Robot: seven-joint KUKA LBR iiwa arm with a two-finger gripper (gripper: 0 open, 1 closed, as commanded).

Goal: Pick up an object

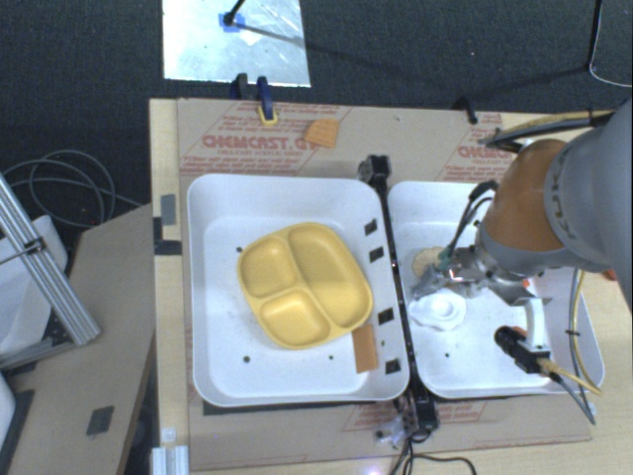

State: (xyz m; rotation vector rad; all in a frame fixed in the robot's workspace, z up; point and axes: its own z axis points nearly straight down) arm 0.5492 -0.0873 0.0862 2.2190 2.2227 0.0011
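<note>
My gripper (437, 281) hangs low over the left part of the right bin (475, 379), with the grey arm and its orange band (522, 206) rising behind it to the right. Directly below the gripper lies a small white round object (438, 312), touching it or nearly so. A tan round piece (426, 261) lies just left of the gripper on the bin floor. In the left bin (213, 265) rests a yellow divided plate (305, 285), and a flat brown block (365, 348) lies near that bin's front right corner.
A black divider (394, 285) with clips runs between the two bins. A small tan piece (321, 133) lies on the cardboard behind the left bin, near a blue and yellow clamp (263, 97). A foil sheet (235, 28) lies on the floor beyond.
</note>
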